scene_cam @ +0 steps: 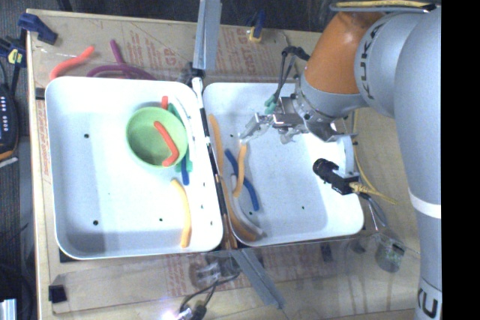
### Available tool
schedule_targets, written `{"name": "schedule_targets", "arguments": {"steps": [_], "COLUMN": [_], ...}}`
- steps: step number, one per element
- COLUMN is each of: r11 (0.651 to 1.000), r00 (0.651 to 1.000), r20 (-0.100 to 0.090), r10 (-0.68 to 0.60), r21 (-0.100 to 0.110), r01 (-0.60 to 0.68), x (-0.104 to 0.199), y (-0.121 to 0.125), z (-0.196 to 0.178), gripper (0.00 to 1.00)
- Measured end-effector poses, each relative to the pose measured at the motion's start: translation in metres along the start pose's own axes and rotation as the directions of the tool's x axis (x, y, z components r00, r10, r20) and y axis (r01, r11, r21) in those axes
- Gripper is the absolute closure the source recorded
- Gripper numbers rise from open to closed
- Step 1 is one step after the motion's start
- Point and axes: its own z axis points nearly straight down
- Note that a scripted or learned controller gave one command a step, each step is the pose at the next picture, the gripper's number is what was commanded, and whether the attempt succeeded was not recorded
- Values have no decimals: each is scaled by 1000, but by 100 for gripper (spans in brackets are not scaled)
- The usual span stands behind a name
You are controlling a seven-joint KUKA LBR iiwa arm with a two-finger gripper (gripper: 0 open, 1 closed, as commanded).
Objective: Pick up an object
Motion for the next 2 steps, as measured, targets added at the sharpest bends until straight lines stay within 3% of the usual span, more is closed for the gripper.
{"name": "schedule_targets", "arguments": {"steps": [1,2], "r11": [1000,1000], "r00": [1000,1000], "r20": [22,11], "r10": [6,-3], "r21": [-13,-7], "r01": [-5,3], "x": [26,32], "y": [4,4], "z": [98,89], "gripper": [0,100]}}
